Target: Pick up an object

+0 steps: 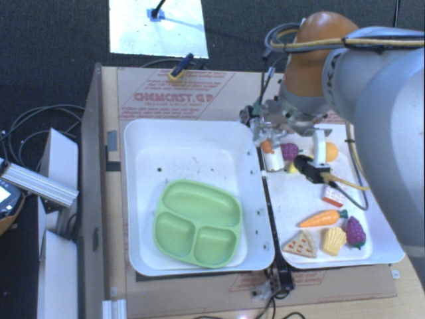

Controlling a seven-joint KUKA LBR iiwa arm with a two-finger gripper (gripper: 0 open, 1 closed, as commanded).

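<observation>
My gripper is down in the far left corner of the right bin, under the orange band of the wrist. Close around it lie a small orange piece, a purple toy, a small yellow piece and an orange-yellow fruit. Whether anything sits in the gripper is hidden by the wrist. Nearer the front of the same bin lie a carrot, purple grapes, a yellow corn piece, a pizza slice and a small red-and-white item.
The left bin holds a green divided plate. A black cable end trails from the wrist across the right bin. The ridge between the bins runs just left of the gripper. The grey arm covers the view's upper right.
</observation>
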